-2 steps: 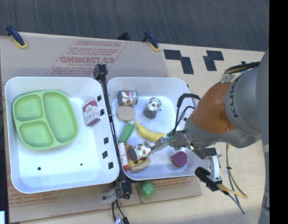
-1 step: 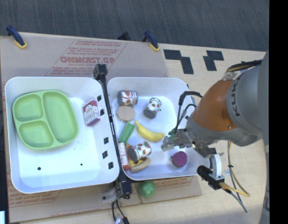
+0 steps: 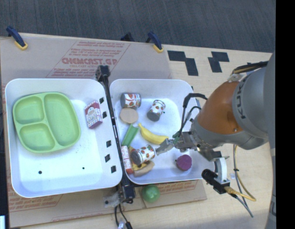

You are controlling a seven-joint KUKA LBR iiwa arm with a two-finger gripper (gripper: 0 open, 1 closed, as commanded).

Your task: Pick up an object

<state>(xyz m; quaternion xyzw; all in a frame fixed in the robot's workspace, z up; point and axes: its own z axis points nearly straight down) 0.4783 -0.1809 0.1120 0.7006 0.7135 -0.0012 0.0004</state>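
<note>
one gripper [image 3: 163, 148] low in rt bin [image 3: 185, 87], betw banana [image 3: 152, 135] & can [image 3: 143, 154]; grip state unclear.

One fixed camera looks down at a slant (from fairly high) on both white bins [image 3: 23, 185].

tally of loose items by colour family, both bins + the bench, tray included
Green: 3 – divided tray, long green piece, round green one on the bench
Yellow: 1 – banana
Purple: 1 – round purple item
Tan: 1 – flat disc
Red/white printed: 5 – carton, cans, packet by the divider
Total: 11
</note>
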